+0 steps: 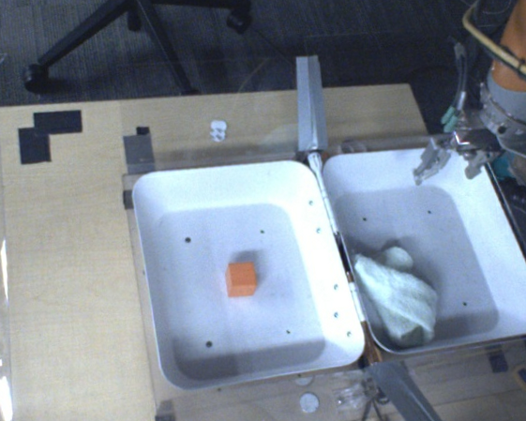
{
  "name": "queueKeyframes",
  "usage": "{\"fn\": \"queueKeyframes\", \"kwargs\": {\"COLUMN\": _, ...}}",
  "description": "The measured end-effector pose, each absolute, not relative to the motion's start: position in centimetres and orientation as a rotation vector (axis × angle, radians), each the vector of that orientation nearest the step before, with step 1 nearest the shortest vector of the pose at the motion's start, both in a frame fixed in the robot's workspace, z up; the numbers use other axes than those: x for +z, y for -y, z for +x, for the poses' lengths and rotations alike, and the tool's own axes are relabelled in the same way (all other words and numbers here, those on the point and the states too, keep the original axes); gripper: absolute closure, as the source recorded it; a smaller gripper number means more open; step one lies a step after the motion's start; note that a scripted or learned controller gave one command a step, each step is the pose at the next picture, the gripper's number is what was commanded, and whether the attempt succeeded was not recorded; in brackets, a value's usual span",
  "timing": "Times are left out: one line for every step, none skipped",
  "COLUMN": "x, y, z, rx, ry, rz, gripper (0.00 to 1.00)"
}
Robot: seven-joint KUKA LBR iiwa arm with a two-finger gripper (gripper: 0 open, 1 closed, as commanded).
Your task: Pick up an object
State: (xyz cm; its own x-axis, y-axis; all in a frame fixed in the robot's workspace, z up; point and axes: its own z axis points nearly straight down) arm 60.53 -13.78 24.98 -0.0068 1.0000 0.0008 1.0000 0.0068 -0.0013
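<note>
Crumpled at the near end of the right bin [502, 319], your white cloth [398, 299] lies below and left of the pincer [446, 158], which hovers open and empty over that bin's far right corner. An orange cube [242, 279] sits farther off, mid left bin [170, 263].

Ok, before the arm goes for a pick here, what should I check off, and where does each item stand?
1. Target in view: small orange cube on the left white bin floor: ok.
2. Cube apart from the walls: ok.
3. Crumpled white cloth low in the right white bin, against the divider side: ok.
4. Two-finger gripper above the right bin's far edge, carrying nothing: ok.
5. Gripper over a target: not ok.
</note>
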Motion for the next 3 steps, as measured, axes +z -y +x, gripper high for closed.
{"fn": "queueKeyframes", "kwargs": {"x": 11.8, "y": 11.2, "z": 64.3, "rx": 0.002, "ry": 2.275, "rz": -2.163, "gripper": 0.0}}
{"fn": "queueKeyframes", "kwargs": {"x": 12.7, "y": 11.1, "z": 64.5, "rx": -0.002, "ry": 2.279, "rz": -2.16, "gripper": 1.0}}
{"fn": "queueKeyframes", "kwargs": {"x": 24.0, "y": 6.0, "z": 67.0, "rx": -0.004, "ry": 2.341, "rz": -2.099, "gripper": 1.0}}
